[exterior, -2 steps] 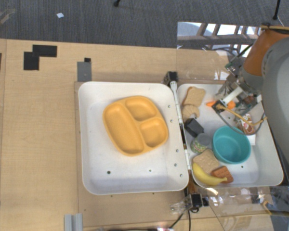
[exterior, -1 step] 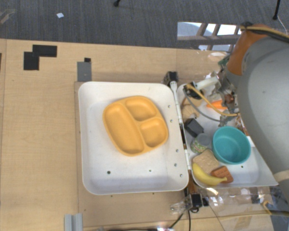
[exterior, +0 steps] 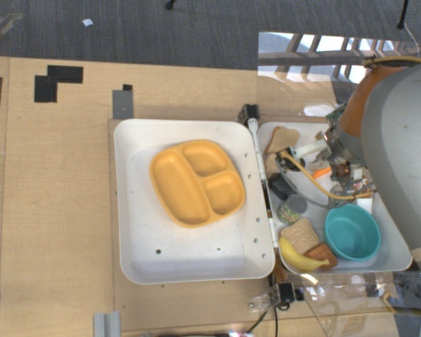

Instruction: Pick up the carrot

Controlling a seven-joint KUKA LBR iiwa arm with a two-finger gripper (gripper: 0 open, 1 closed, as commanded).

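Note:
A small orange piece that looks like the carrot (exterior: 321, 173) shows in the right bin (exterior: 393, 258), near its middle and partly hidden by the gripper's cabling. My gripper (exterior: 341, 171) hangs low over the right bin, just to the right of that orange piece and close against it. The grey arm (exterior: 396, 139) with its orange band covers the bin's upper right part. I cannot see whether anything is held.
The right bin also holds a teal bowl (exterior: 351, 232), a banana (exterior: 299, 258), a toast slice (exterior: 302, 234), a brown bread piece (exterior: 282, 140) and small dark items (exterior: 281, 186). In the left bin (exterior: 137, 251) lies a yellow divided plate (exterior: 196, 181).

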